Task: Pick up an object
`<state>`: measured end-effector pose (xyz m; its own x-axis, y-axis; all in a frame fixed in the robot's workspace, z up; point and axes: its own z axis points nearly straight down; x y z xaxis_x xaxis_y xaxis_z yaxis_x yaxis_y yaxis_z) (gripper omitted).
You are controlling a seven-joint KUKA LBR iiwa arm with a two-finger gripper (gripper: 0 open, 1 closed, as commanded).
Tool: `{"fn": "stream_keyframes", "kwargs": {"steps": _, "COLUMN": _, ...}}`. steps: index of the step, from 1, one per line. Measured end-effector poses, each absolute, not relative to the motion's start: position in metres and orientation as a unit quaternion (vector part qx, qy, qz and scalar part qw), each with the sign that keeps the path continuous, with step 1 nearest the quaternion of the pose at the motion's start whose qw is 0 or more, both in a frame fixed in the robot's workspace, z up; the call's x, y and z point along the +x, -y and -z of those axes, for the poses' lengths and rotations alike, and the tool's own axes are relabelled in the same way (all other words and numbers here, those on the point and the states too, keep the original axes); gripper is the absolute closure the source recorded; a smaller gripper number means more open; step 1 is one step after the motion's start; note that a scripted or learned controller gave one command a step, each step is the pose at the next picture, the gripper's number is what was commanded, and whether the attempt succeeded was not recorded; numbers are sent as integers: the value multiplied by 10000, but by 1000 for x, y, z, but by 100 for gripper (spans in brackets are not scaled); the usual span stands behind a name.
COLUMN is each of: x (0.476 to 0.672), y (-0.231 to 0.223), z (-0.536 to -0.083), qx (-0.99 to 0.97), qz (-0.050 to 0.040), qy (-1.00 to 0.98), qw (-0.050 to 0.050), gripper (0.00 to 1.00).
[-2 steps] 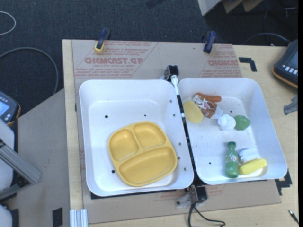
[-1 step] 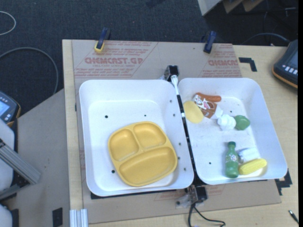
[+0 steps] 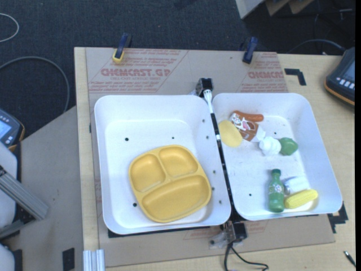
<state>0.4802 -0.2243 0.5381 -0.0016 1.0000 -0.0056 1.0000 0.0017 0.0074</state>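
Toys [image 3: 269,162] crowd the right bin [image 3: 321,151]; a small white item beside the corn [image 3: 301,198] is unclear.

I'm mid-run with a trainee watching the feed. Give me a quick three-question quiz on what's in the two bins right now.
1. True or false: the yellow divided plate lies in the right bin.
2. Which item lies right beside the green bottle? A) corn cob B) yellow divided plate C) black clamp
3. Fill in: the plate has ___ compartments.

Key:
1. False; it lies in the left bin.
2. A; the corn cob lies against the bottle's lower end, near the right bin's front edge.
3. Three.
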Motion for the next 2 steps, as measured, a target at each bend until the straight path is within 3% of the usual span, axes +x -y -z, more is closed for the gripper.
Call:
{"fn": "stream_keyframes", "kwargs": {"steps": 1, "x": 479, "y": 183, "z": -389, "qx": 7057, "qz": 31, "qy": -7085, "qw": -76, "gripper": 100}}
{"fn": "stream_keyframes", "kwargs": {"steps": 2, "x": 494, "y": 107, "z": -317, "qx": 7040, "qz": 15, "qy": -7101, "qw": -48, "gripper": 100}}
